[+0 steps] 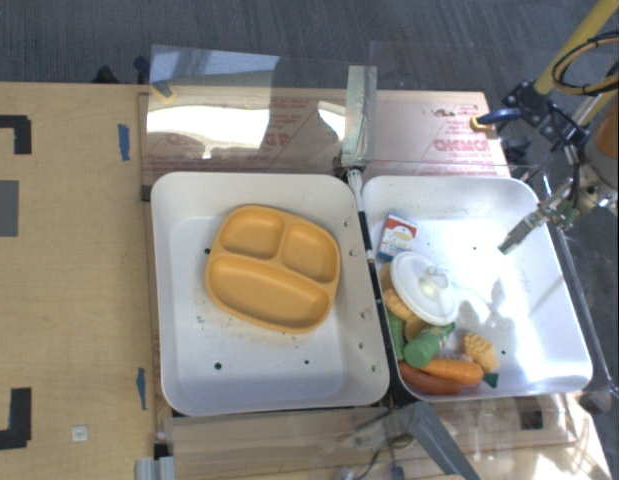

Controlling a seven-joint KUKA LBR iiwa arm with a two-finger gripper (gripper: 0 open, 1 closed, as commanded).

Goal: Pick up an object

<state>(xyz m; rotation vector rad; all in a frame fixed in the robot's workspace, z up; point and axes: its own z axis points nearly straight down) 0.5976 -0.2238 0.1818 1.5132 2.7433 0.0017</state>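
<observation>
From the overhead camera view I am looking down on two white bins sitting side by side. The left bin [179, 368] is carrying a yellow divided plate [274, 266], lying flat a little above the bin's middle. The right bin [549, 353] is holding all the small things, and they are crowding its left wall: a small white and blue carton [396, 236] at the top of the pile, a white round lid [424, 285] just below it and resting on other pieces, then a green toy vegetable [423, 348], a ridged yellow toy piece [479, 348] and an orange toy carrot [453, 371] lying along the bottom edge.

The arm is reaching in from the right, and its gripper [517, 236] is hanging over the right bin's bare upper right part, well apart from the pile. It is too small and slanted here for me to tell its state, and I am seeing nothing carried at its tip.

I am judging this to be the approach step, with no object picked yet. The next move calls for travelling left and down toward the pile; the carton, sitting slightly apart, looks the easiest target, while the lid looks too broad and flat.
</observation>
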